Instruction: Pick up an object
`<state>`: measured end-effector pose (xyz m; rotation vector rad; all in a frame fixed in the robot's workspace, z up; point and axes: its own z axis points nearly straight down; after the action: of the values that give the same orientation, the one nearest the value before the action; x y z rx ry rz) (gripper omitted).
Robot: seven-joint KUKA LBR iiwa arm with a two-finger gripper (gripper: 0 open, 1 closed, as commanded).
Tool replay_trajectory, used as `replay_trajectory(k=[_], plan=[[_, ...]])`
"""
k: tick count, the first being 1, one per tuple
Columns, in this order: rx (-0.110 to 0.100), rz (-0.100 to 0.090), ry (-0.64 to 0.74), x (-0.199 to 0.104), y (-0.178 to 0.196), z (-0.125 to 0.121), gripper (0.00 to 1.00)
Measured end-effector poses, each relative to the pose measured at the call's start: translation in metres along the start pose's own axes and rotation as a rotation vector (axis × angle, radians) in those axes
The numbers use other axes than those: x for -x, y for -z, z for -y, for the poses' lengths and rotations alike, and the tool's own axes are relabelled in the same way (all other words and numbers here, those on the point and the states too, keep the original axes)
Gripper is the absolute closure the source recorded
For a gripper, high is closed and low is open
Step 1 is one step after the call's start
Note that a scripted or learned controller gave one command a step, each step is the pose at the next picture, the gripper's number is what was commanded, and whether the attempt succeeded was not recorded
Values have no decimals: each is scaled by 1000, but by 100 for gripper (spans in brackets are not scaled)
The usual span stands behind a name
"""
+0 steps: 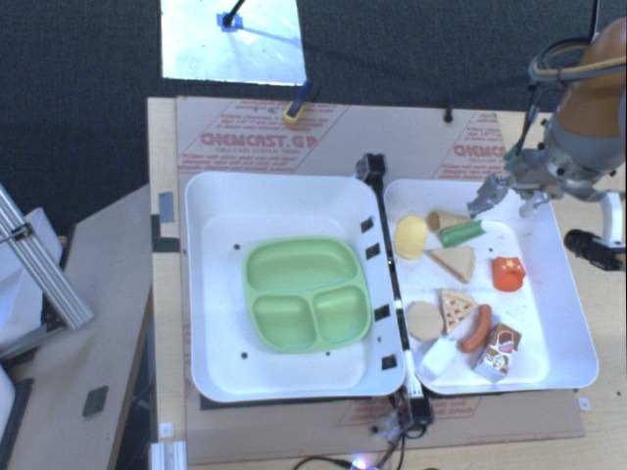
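I hang over the far right corner of the right bin (578,360), my gripper (502,192) above the bin's back edge. My fingers point down and to the left, but from this angle I cannot tell how far apart they stand, and I see nothing between them.

The things I could pick lie below me in that bin. Nearest is a green pepper (460,231), just down and left of my fingers, lying across a small tan cone (446,220). Beside them to the left sits a yellow lemon (410,236). Touching the pepper's near side is a triangular sandwich (452,262). An orange-red cup (507,274) stands apart toward the right wall. Closer to the front are a round cookie (423,320), a pizza slice (456,309), a sausage (475,328) leaning against the slice, a small carton (499,351), and a white piece (438,358) at the front left.

The left bin (211,262) holds a green divided plate (305,293) with three compartments, lying flat in the middle. Both bins rest on a cardboard sheet (255,137) with red print.
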<state>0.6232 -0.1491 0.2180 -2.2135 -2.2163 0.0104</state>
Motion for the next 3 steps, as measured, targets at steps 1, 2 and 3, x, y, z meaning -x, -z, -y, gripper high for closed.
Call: replay_trajectory(k=[1,2,3], plan=[[13,2,3,0,8,-3,0],[10,1,1,-6,-52,0,0],[9,1,4,-6,-107,-10,0]])
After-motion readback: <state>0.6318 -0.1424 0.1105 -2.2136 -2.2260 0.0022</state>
